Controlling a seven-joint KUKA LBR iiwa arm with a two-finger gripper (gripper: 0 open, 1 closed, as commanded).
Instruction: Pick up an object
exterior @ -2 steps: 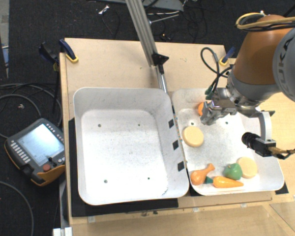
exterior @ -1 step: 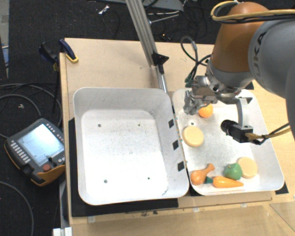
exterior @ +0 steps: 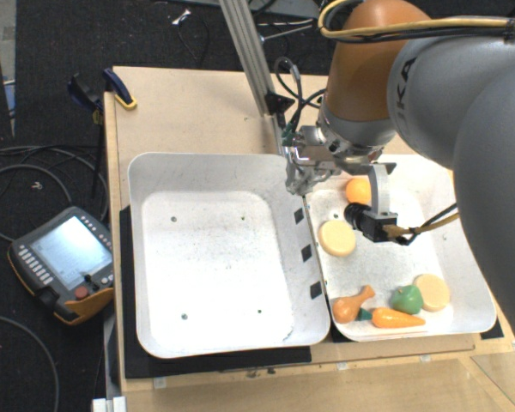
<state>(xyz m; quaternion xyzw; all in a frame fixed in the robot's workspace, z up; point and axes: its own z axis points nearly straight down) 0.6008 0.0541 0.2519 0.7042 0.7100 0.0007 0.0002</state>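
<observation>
Nearest the camera, along the near edge of the right bin [exterior: 463, 256]: a toy carrot [exterior: 396, 318] lying with its long axis left to right, a chicken drumstick [exterior: 354, 303] just left of it, angled with the thin end up and right, a green pepper [exterior: 406, 299] touching a pale round piece [exterior: 433, 291] on its right. Farther in, a cream disc [exterior: 337, 238] on the bin floor, and beyond that an orange ball [exterior: 358, 189] partly hidden by a black fitting on the arm. Left bin [exterior: 206, 256] bare white floor.

Gripper [exterior: 304, 177] hanging over the far left corner of the right bin, close to the divide between the bins. Nothing seen between the fingers; whether spread or closed, impossible to tell.

Likely target: the cream disc, lying just nearer and slightly right of the gripper, well clear of neighbours. Orange ball roughly level, to the right. A short travel toward the near side, then straight down, judged sufficient.
</observation>
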